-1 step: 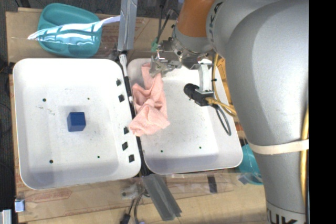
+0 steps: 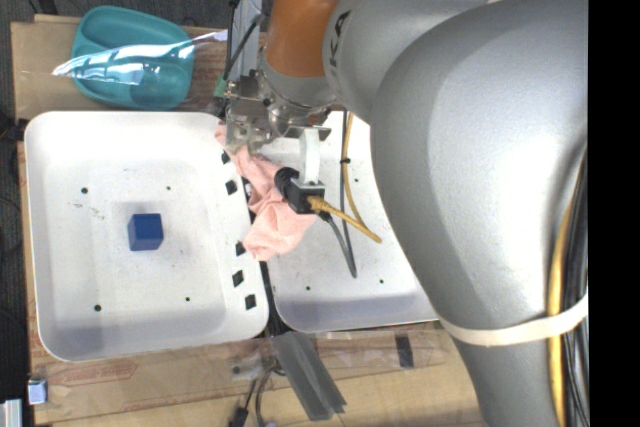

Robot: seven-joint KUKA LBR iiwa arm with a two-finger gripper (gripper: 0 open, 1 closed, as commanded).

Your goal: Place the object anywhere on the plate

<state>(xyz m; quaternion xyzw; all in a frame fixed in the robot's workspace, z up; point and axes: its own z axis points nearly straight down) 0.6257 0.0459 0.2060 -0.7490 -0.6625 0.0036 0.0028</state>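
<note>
A small blue cube [image 2: 145, 231] lies in the left white bin [image 2: 60, 165], left of its middle. A crumpled pink cloth [image 2: 272, 215] stretches across the edge between the two bins, its top end reaching up under my gripper [image 2: 240, 133]. The gripper hangs over the upper end of that shared edge, well to the right of and above the cube. The wrist and its metal housing hide the gripper's tips and the cloth's top end.
A teal bowl-like container [image 2: 130, 55] with clear plastic wrap on it sits on the bench behind the left bin. The right bin [image 2: 330, 300] is mostly covered by the big grey arm [image 2: 470, 145]. A yellow cable [image 2: 345, 215] and a black rod lie in it.
</note>
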